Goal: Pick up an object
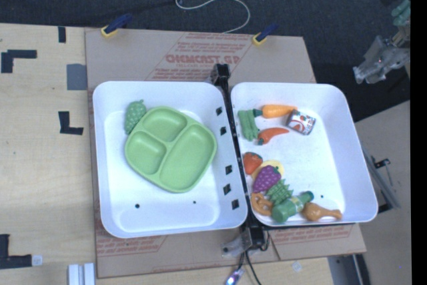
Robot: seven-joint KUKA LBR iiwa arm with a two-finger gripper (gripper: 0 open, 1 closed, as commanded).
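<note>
The gripper [381, 63] hangs off to the right of the bench, beyond the far right corner of the right bin [347, 143], well apart from anything in it; it is too blurred to tell whether it is open or closed. Nothing is held yet, so the step in hand looks like choosing a target and travelling in over the bin.

The toys lie along the right bin's left side. A small can [301, 122] sits near the far edge, just beside a carrot [277, 111], with a second carrot [273, 135] and some green beans [247, 124] close by. Toward the near left corner a tomato [252, 163], purple grapes [265, 178] and other toy foods crowd together, and a tan drumstick-like piece [320, 213] lies against the near edge.

The can seems the best choice: its right side faces bare bin floor, so the gripper could descend with room on that side. The crowded heap would likely yield a poor or double grasp. The left bin [107, 143] carries a green divided plate [171, 149] with green grapes [135, 115] at its far left rim; both are best ignored.
</note>
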